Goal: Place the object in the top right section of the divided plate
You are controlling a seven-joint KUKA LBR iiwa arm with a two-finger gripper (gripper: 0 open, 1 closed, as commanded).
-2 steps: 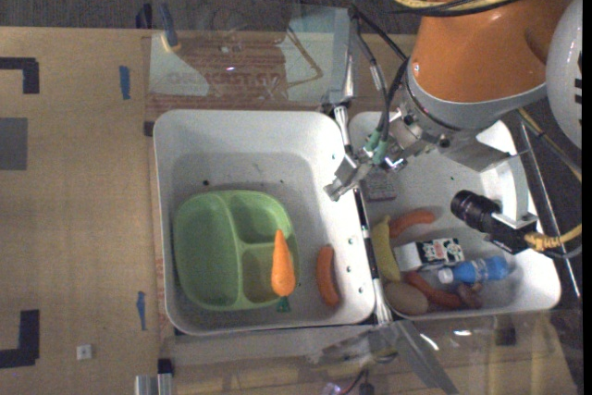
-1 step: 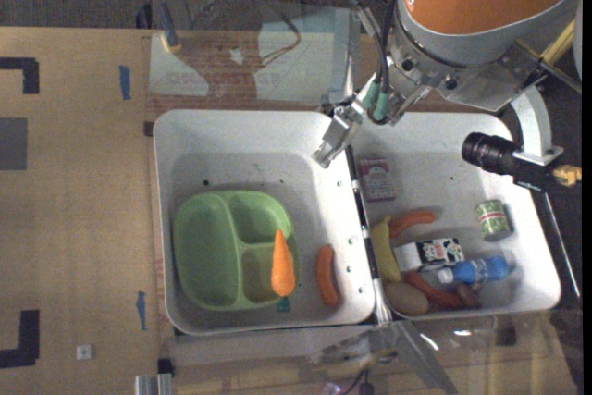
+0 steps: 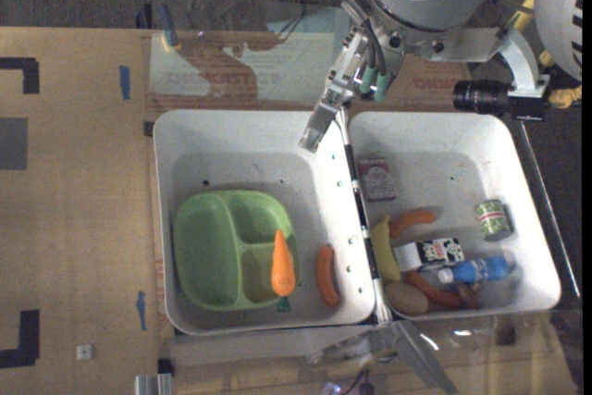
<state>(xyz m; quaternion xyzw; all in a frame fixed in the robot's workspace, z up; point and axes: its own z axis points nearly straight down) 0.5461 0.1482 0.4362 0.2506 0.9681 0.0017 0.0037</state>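
A green divided plate point(image 3: 211, 256) lies in the left bin point(image 3: 185, 143), toward its front left. An orange carrot point(image 3: 283, 263) rests lengthwise along the plate's right side, mostly over the lower right section and reaching the rim. The top right section point(image 3: 262, 210) holds nothing. My gripper point(image 3: 314, 134) hangs above the back right corner of the left bin, close to the wall between the two bins and well away from the plate. Nothing shows in it.
An orange-red sausage point(image 3: 326, 275) lies on the left bin's floor just right of the plate. The right bin point(image 3: 518, 153) holds a small box point(image 3: 376, 178), a sausage point(image 3: 412, 220), a green can point(image 3: 494, 219), a milk carton point(image 3: 428, 253), a blue bottle point(image 3: 476, 271) and a potato point(image 3: 405, 297).
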